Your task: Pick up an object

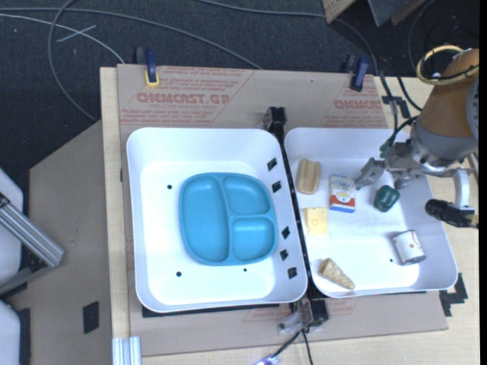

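My gripper hangs over the back of the right bin, its fingers spread apart and open. A small dark green object lies just under and in front of the right finger, touching or nearly touching it; nothing sits between the fingers. Left of the gripper is a small white, red and blue box. A tan bread-like piece, a yellow square, a tan wedge and a silver can lie elsewhere in this bin.
The left bin holds a blue divided plate. A black divider with clips runs between the bins. The grey arm with its orange band enters from the right. Cables lie on the dark floor behind the bench.
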Controlling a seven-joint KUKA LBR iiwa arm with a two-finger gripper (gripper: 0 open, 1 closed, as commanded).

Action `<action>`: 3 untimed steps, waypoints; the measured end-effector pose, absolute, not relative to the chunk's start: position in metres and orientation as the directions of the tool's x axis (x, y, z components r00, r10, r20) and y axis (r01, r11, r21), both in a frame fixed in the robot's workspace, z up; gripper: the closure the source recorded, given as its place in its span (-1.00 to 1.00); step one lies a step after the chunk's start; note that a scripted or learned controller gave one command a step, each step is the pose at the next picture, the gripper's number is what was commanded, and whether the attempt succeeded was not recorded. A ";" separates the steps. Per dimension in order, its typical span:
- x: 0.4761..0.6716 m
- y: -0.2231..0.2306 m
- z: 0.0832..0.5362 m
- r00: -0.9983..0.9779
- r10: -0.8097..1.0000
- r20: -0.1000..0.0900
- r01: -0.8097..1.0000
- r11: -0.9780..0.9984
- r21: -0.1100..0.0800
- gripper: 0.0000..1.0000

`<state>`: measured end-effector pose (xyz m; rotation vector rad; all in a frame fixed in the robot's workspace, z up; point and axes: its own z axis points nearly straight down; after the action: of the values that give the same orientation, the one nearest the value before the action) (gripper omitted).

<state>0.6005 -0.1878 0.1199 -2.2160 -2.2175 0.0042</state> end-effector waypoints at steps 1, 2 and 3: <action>0.603 -0.189 0.136 -0.001 1.000 0.000 1.000 0.001 0.003 1.00; 0.606 -0.199 0.191 0.000 1.000 -0.003 1.000 0.000 0.007 1.00; 0.600 -0.200 0.253 -0.001 1.000 -0.002 1.000 0.001 0.007 1.00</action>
<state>0.5998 -0.2001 0.2528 -2.2253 -2.2271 -0.0053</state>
